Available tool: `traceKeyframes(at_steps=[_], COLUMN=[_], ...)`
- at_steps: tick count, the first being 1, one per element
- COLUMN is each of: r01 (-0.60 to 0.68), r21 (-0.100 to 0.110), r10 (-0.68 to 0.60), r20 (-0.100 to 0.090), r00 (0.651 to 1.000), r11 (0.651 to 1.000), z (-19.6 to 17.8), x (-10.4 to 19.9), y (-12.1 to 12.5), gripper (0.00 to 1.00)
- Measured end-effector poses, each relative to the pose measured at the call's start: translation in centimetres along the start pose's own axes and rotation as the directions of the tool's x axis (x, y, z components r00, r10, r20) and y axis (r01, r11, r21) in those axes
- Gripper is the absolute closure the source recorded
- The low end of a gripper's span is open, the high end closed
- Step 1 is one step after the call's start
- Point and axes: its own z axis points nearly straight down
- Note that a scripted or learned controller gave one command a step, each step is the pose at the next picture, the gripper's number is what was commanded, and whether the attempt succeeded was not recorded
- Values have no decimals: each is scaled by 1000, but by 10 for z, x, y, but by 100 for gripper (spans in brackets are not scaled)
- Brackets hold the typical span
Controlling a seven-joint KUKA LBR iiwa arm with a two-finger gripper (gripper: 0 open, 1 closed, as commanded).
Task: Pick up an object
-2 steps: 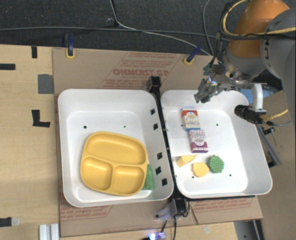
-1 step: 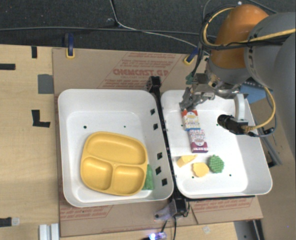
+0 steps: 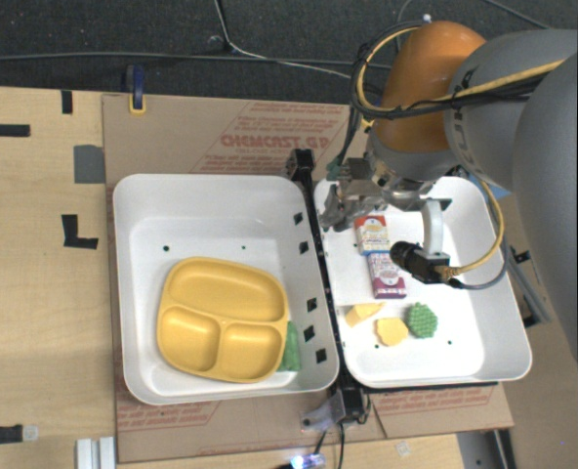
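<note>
The grey arm's two-finger gripper hung low over the far left corner of the right white bin, its fingers too obscured to tell whether apart or together. Just beside it lay a small red-and-white packet and purple carton; a good pick would probably need centring over one. Nearer lay two yellow pieces and a green knobbly lump; a yellow divided plastic tray sat in the left bin.
</note>
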Motion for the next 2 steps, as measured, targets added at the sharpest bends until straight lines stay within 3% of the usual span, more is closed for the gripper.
traceKeyframes(at_steps=[2], r01=[-1], r21=[1], r10=[1], r20=[1], r00=[1000], r11=[1000], z=[1], x=[79], y=[-43], gripper=[100])
